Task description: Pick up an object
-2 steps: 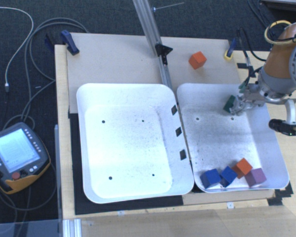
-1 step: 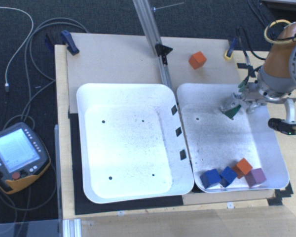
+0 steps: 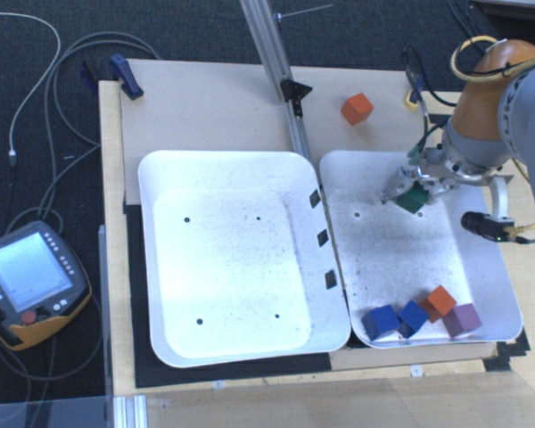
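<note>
green object [image 3: 415,201] half hidden by fingers [image 3: 401,188]

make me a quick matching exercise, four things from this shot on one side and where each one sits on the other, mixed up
Things:
1. orange cube
2. purple block
3. green block
4. blue clamp

Places:
A. at the tool, upper part of the right bin
B. on the bench top, outside and behind the right bin
C. far-left corner of the bench
D. near corner of the right bin, beside a second orange block and the blue blocks

Pairs: 1-B, 2-D, 3-A, 4-C
</note>
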Controlling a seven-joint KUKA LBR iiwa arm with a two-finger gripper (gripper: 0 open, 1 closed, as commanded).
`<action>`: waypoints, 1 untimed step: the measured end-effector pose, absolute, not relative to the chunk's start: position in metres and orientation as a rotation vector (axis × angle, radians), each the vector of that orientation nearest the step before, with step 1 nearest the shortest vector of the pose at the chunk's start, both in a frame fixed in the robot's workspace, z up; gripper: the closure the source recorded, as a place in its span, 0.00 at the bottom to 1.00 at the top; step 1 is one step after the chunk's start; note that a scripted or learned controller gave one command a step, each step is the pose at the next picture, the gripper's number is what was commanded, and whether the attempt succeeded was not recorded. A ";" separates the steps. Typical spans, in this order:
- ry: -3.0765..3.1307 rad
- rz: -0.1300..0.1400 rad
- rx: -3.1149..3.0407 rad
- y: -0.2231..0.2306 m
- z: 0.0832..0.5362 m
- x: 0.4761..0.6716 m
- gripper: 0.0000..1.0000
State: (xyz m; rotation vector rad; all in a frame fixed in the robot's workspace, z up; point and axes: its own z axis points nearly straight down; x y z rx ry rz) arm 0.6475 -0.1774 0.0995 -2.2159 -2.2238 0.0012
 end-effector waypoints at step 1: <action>-2.226 0.001 -2.219 -0.179 0.112 0.648 1.00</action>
